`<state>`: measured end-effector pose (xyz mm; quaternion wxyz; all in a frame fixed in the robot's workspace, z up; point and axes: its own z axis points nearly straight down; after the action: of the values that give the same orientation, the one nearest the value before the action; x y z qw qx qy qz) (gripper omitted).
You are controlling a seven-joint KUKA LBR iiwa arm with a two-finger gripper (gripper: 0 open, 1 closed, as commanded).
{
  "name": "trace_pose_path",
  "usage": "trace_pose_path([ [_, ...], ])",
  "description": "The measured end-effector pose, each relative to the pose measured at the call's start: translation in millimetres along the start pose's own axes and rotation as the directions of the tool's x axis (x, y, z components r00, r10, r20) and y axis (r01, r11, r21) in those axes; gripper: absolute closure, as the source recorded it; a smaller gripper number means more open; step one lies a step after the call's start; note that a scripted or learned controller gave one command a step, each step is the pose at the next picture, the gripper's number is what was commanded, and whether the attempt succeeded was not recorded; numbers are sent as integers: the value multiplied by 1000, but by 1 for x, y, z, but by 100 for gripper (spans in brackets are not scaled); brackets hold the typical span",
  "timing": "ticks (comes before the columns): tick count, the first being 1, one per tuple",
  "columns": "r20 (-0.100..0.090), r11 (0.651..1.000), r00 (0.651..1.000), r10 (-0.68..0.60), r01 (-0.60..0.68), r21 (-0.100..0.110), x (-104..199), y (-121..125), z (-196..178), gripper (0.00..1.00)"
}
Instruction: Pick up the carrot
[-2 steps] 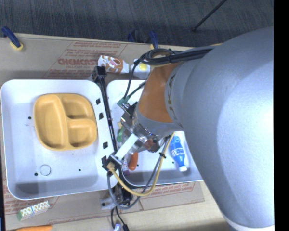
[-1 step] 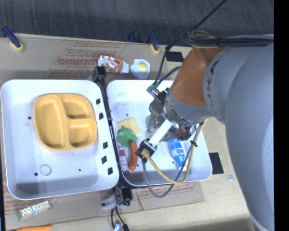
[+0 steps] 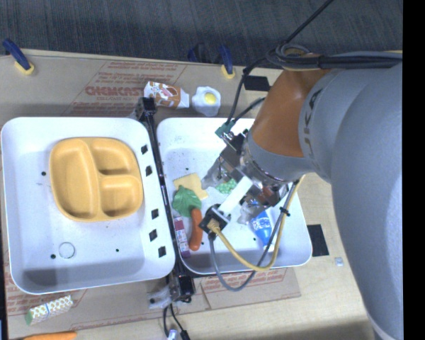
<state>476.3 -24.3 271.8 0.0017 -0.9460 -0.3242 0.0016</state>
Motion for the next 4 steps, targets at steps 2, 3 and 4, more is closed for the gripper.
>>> trace_pose_path([
  [2, 2, 967, 967, 257, -257, 3, -2, 83, 152, 0],
  [3, -1, 986, 986, 169, -169, 1, 60, 109, 80, 0],
  [4, 3, 913, 913, 408, -408, 3, 52, 61, 81, 0],
])
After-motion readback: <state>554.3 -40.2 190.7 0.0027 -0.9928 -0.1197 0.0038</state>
